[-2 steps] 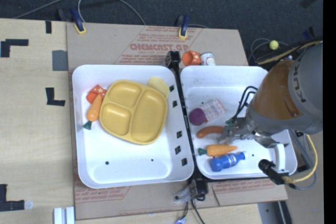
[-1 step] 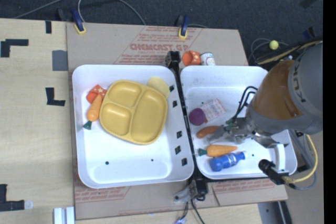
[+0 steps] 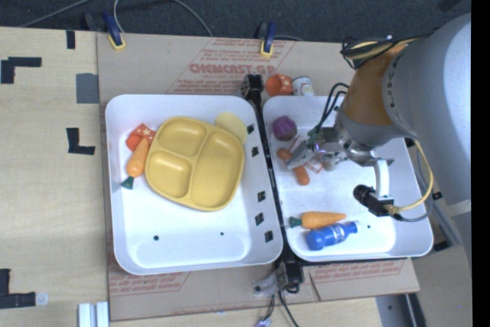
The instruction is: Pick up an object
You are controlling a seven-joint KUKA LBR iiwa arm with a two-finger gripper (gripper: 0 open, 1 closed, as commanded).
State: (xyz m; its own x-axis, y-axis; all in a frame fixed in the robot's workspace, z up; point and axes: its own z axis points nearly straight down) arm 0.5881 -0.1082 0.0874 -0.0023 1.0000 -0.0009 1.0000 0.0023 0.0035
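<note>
The grey arm (image 3: 440,88) reaches in from the right, its orange band (image 3: 367,92) just behind the wrist, with the gripper (image 3: 312,153) lowered leftward.

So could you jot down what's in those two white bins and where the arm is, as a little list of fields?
left bin: yellow divided plate, carrot and red toy by its left edge
right bin: purple toy, carrot, blue bottle, small orange piece
arm: over the right bin
gripper: low near the small orange piece; grip unclear
floor beyond bench: two green objects
</note>
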